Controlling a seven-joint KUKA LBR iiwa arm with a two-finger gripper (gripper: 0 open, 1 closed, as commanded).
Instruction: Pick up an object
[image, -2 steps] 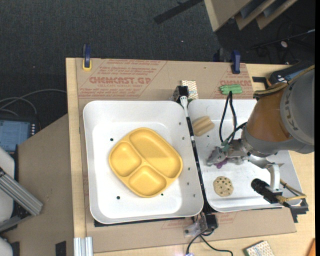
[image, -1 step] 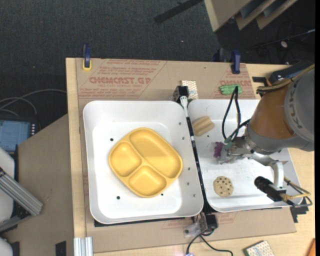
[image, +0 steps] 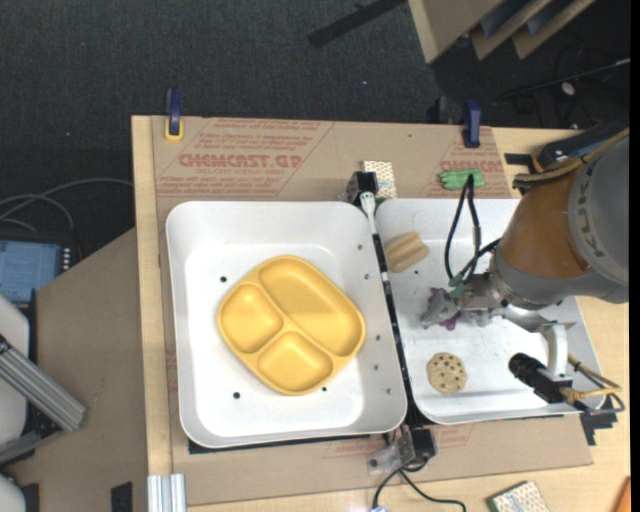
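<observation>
Gripper (image: 445, 308) of the grey and orange arm is low in the right bin (image: 480, 405), at a small purple object (image: 449, 320); whether its claw is apart or together cannot be told. Nothing looks lifted yet: a cookie (image: 446, 372) and tan block (image: 405, 251) lie loose nearby.

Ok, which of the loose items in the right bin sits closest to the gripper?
The purple toy, right at the gripper. The cookie lies farther toward the bin's front edge, and the tan block farther toward the back.
</observation>
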